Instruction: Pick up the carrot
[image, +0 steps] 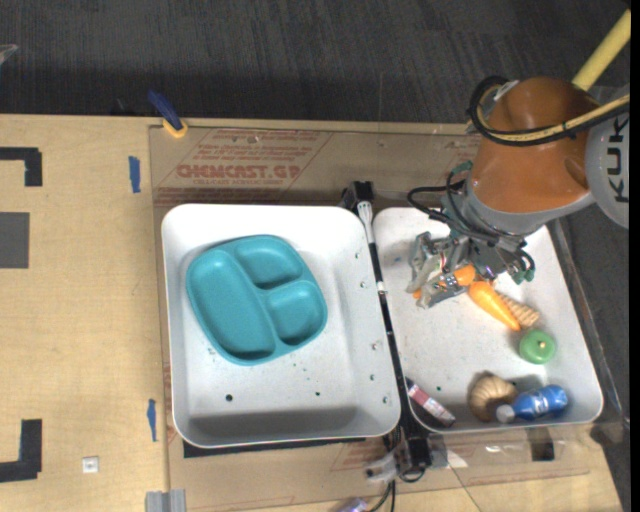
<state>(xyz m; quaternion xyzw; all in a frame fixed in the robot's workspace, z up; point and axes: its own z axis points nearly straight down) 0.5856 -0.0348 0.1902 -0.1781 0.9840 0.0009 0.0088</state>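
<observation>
The carrot is orange with a paler, ridged tip and lies slantwise in the upper middle of the right bin. Its thick end points up and left, its tip down and right. My gripper hangs under the orange wrist band, low over the bin, right at the carrot's thick end. That end runs in under the gripper's metal parts, which hide how the two meet.
In the right bin a green round piece lies just below the carrot's tip. A brown shell-like object, a blue bottle and a small pink item sit along its front. The left bin holds a teal divided plate.
</observation>
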